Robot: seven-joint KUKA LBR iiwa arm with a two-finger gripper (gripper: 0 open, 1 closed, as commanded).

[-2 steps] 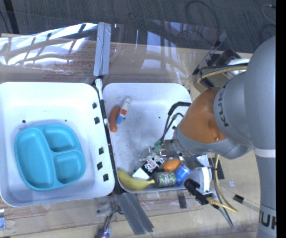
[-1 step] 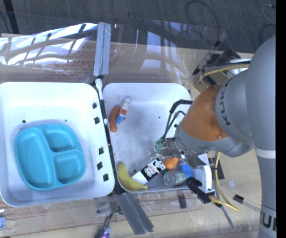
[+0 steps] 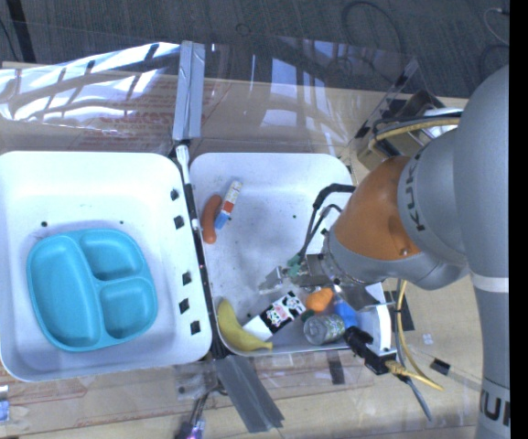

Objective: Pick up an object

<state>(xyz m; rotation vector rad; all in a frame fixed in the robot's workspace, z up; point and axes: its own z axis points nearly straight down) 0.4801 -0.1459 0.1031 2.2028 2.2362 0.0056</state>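
The arm (image 3: 469, 181) is built of thick, rounded grey links with a smooth matte shell. Above the wrist sits a broad orange band (image 3: 378, 218), glossy enough to catch the light. Dark lettering runs along the grey casing beside the band (only partly readable). A black cable loops out from the wrist toward the hand (image 3: 307, 273), a small metallic cluster whose details are too fine to tell. A pale seam ring crosses the lower grey link near the frame's edge.
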